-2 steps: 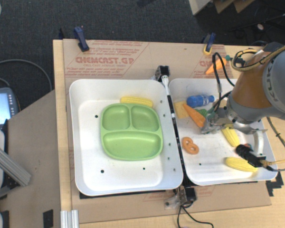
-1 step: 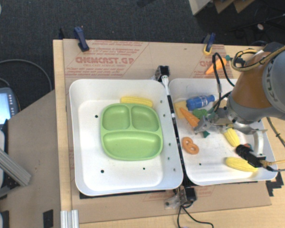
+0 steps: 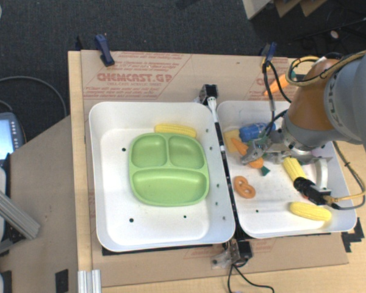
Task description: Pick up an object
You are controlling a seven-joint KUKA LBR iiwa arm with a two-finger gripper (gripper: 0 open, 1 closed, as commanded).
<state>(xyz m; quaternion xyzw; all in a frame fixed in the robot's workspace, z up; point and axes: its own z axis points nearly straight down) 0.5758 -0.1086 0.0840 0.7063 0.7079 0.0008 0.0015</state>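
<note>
My gripper is low in the right bin, near its left side, amid a small cluster of toys. A blue toy lies just behind it, an orange wedge just to its left, and a small dark green piece just in front. An orange pretzel lies nearer the front. A yellow corn cob lies right of the gripper under the wrist, and another yellow cob rests by the front rim. The grey wrist hides what lies directly under it.
The left bin holds a green divided plate with a yellow corn cob behind it. A black divider bar runs between the bins. Cables hang behind the right bin.
</note>
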